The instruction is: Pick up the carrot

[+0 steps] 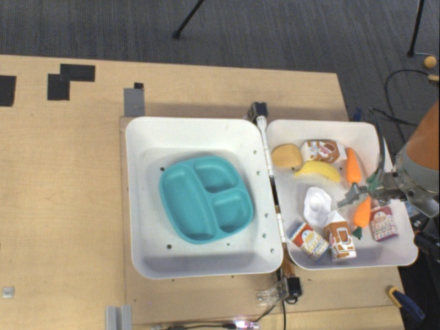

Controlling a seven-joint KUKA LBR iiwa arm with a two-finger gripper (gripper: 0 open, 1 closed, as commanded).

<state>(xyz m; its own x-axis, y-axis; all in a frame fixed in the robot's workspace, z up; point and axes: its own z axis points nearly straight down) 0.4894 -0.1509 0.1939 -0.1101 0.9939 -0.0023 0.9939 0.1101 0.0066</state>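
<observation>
The robot's claw hangs low over the right-hand white bin, reaching in from the right edge of the scene, its grey fingers spread apart and pointing left. Between and just under those parted fingers lies an orange carrot, tilted slightly, its top end at the claw; whether the fingers actually touch it cannot be told. A second orange carrot lies just above the claw, nearly upright along the bin's far side. Behind the claw, the arm's wrist and its orange band fill the right edge.

Just right of the claw sits a small maroon and white packet. To its left lies a crumpled white object, and below that a brown and white carton and another small printed carton, near the bin's front wall. Farther up the bin, a yellow banana stretches across, touching a round tan bread roll at its left and lying just below a brown and white packet.

The left-hand white bin adjoins the right one along a shared seam and holds a teal plate with three compartments, set near its middle. Both bins rest on a pale wooden table bearing a few black markers at its far left. Grey carpet lies beyond.
</observation>
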